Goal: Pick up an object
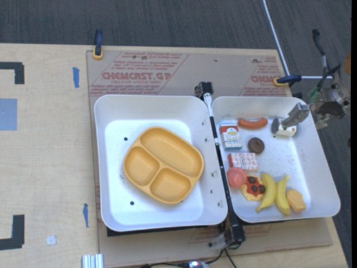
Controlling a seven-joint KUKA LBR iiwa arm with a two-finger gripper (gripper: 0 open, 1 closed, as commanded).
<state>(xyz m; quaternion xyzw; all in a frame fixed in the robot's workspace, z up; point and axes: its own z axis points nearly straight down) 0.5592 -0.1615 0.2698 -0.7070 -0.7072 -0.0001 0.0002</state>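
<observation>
My gripper [285,125] hangs over the far right corner of the right bin [323,172], its grey wrist coming in from the right edge. A small pale yellow piece [288,131] lies right at its tip, touching or just under it. Further left in the same bin are a red sausage [252,123], a red and white carton [230,136] and a brown donut [256,145]. Nearer the front lie a pink striped box [244,161], a pink round toy [236,177], a pizza slice [254,187], two bananas [274,192] and an orange bread roll [296,200].
The left bin [111,149] holds a yellow three-part plate [163,164]. A black divider rail [215,144] runs between the bins. A white cable [273,24] slants down toward a blue clamp [287,80] behind the right bin.
</observation>
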